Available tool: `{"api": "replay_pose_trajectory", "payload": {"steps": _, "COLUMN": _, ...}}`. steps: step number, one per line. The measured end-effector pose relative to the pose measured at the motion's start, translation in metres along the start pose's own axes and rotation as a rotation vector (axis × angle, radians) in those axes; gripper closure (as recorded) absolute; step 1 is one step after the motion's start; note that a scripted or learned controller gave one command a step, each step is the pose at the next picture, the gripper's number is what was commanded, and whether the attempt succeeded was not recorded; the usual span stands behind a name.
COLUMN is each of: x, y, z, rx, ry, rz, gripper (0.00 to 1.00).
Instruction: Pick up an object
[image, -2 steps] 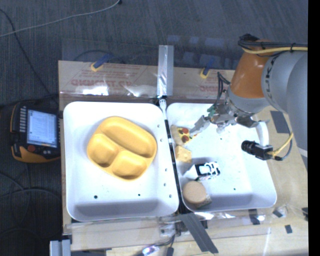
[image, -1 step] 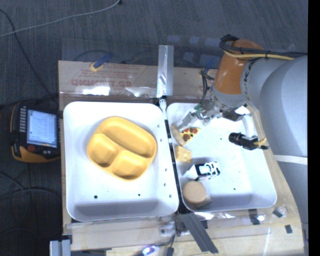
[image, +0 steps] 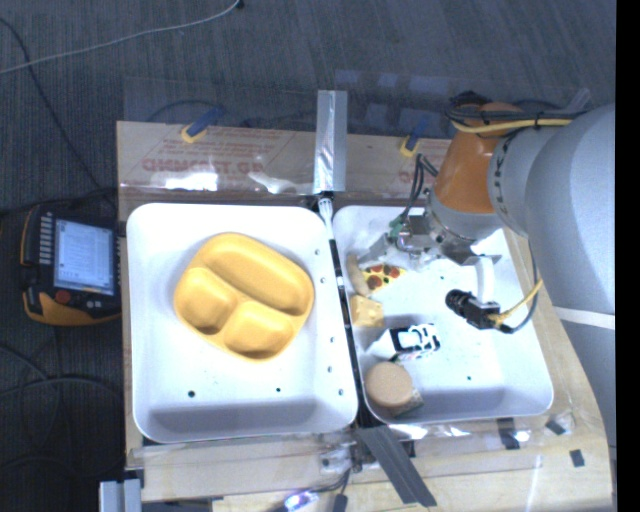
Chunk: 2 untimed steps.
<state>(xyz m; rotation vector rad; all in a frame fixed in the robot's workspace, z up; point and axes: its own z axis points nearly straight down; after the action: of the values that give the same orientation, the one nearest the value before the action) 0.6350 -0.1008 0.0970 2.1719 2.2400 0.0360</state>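
Now I hang my gripper (image: 400, 243) over the right bin's (image: 520, 385) far left corner, its state I cannot tell, nothing visibly held, so next I must descend onto the small pizza-slice toy (image: 378, 275) just beneath.

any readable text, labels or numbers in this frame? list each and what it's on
None can be read.
Red print on the cardboard sheet behind the left bin: faint, too blurred to read.
Lit screen of the handheld pendant: content too small to read.
Black-and-white toy car: markings too small to tell.
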Motion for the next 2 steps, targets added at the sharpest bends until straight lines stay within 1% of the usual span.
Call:
{"api": "replay_pose_trajectory", "payload": {"steps": 1, "x": -0.05, "y": -0.043, "z": -0.069, "rx": 0.039, "ry": -0.007, "rz": 0.252, "gripper": 0.0}}
{"api": "replay_pose_trajectory", "payload": {"steps": 2, "x": -0.038, "y": -0.036, "z": -0.055, "rx": 0.034, "ry": -0.005, "rz": 0.231, "gripper": 0.0}}
